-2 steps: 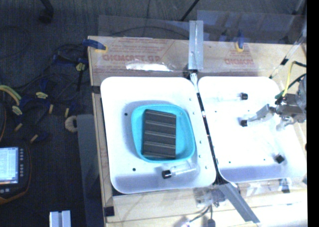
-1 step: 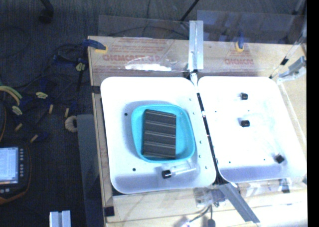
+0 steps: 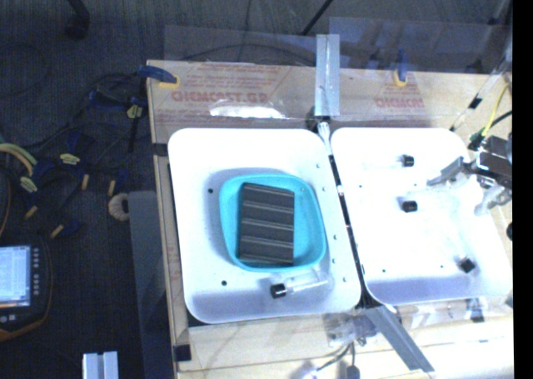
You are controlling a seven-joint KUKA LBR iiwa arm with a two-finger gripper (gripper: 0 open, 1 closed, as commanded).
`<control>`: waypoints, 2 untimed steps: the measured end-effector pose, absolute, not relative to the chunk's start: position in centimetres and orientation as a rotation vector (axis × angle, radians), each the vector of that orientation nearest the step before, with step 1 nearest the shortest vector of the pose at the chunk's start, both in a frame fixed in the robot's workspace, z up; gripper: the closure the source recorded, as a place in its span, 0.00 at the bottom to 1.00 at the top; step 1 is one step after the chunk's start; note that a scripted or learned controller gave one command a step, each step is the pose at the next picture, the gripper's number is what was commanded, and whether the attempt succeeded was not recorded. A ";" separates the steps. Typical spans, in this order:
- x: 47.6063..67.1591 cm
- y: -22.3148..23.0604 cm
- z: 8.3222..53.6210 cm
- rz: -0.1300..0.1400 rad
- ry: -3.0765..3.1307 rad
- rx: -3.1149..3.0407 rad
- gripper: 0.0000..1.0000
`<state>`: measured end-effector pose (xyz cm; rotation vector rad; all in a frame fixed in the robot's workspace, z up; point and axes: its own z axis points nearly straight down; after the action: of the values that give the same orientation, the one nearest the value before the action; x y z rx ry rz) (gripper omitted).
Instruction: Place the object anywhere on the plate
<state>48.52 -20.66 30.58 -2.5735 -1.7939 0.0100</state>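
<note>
You've got the left bin (image 3: 187, 227) at centre frame and the right bin (image 3: 433, 269) beside it, rims nearly touching. The blue plate (image 3: 312, 219) sits mid-left bin, and the dark ribbed block (image 3: 266, 223) lies flat on it, well inside the rim, so the placement looks done. Your gripper (image 3: 468, 186) hovers at the right bin's far right edge, fingers apparently spread with nothing between them. Stay high and back out rightward; there's open room there. Mind the small black bits (image 3: 408, 206) on the right bin's floor, and leave alone the capped clear tube (image 3: 291, 287) just below the plate.
</note>
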 end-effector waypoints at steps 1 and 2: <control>54.0 -21.2 42.7 0.010 -1.738 -2.617 0.00; 53.9 -20.5 29.0 0.010 -1.670 -2.656 0.00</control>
<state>53.87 -20.48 29.02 -2.6558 -1.6700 0.0103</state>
